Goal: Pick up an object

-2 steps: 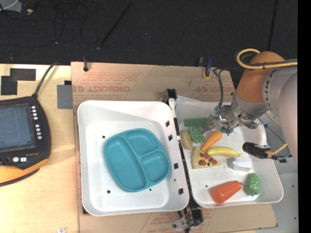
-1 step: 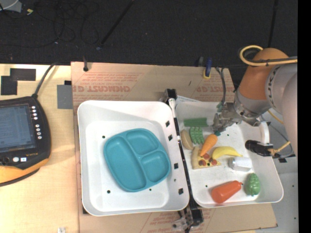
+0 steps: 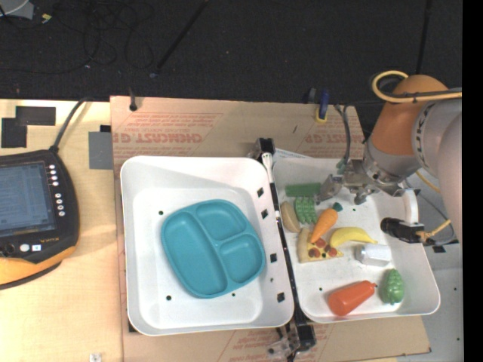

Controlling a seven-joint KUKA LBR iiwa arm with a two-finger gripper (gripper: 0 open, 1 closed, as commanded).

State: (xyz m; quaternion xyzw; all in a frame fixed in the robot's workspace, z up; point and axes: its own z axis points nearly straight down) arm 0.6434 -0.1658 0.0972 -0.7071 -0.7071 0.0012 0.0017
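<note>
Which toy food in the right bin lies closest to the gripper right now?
The carrot, just below the gripper; the banana, red pepper and broccoli lie farther.

A teal tray [image 3: 211, 246], orange carrot [image 3: 324, 223], yellow banana [image 3: 352, 237], white bins [image 3: 143, 194].

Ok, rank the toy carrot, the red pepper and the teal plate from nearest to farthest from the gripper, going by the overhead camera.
Measured from the gripper at the back of the right bin:
1. Toy carrot, just below-left of it in the same bin.
2. Red pepper, at that bin's front edge.
3. Teal plate, across the divider in the left bin.
</note>
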